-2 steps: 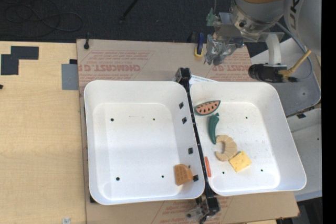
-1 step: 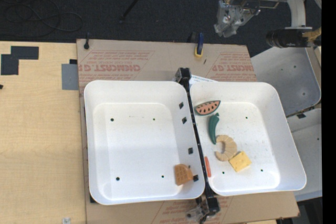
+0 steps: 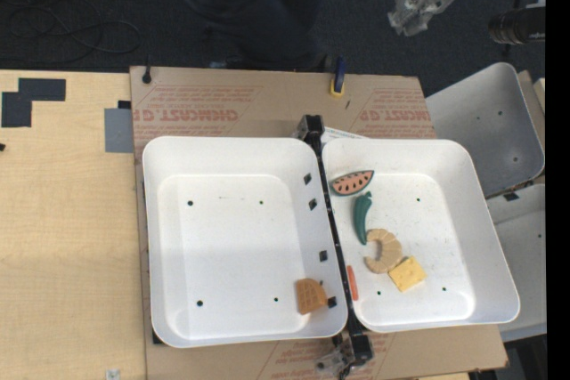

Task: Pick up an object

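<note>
watermelon slice (image 3: 352, 182) well below claw (image 3: 411, 9)

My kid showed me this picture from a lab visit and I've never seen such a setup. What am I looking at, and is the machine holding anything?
This is one camera fixed above a workbench, looking down at a slant. Two shallow white trays sit side by side: the left bin and the right bin. The robot arm reaches in from the right; its end effector is at the top of the picture, up above the dark floor behind the bench, well away from both bins. Nothing can be seen held in it.

The right bin holds toy food: a watermelon slice, a green pepper, a tan curved pastry-like piece, a yellow cheese block and a small orange-red piece by the left wall. The left bin holds one brown cracker-like piece.
</note>
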{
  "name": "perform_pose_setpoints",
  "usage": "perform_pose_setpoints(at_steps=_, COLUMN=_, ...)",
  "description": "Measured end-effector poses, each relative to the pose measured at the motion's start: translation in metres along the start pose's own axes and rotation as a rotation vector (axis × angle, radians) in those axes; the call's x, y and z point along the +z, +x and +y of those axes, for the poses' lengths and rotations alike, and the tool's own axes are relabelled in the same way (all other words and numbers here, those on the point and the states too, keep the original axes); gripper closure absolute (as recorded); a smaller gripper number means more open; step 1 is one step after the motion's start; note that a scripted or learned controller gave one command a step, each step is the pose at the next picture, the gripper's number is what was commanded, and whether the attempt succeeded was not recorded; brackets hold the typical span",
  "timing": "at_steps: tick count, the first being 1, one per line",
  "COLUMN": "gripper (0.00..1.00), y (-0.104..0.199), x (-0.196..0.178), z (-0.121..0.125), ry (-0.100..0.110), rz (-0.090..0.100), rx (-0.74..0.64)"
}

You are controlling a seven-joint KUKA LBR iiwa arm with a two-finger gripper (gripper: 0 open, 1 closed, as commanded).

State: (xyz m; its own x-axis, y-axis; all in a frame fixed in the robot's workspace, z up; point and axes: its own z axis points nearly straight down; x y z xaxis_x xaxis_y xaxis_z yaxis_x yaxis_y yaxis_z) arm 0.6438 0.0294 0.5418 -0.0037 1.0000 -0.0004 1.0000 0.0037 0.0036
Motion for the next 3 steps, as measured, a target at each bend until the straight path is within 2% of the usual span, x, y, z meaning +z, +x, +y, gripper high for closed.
perform_pose_setpoints(at_steps=1, gripper=1.0, y=0.032, x=0.164, z=-0.031, ry=0.026, rz=0.0, rx=0.0)
perform_pose_setpoints(at_steps=2, gripper=1.0, y=0.067, x=0.028, z=-0.061, ry=-0.007, rz=0.004, rx=-0.002)
perform_pose_setpoints(at_steps=3, gripper=1.0, y=0.049, x=0.002, z=-0.067, ry=0.004, rz=0.0, rx=0.004)
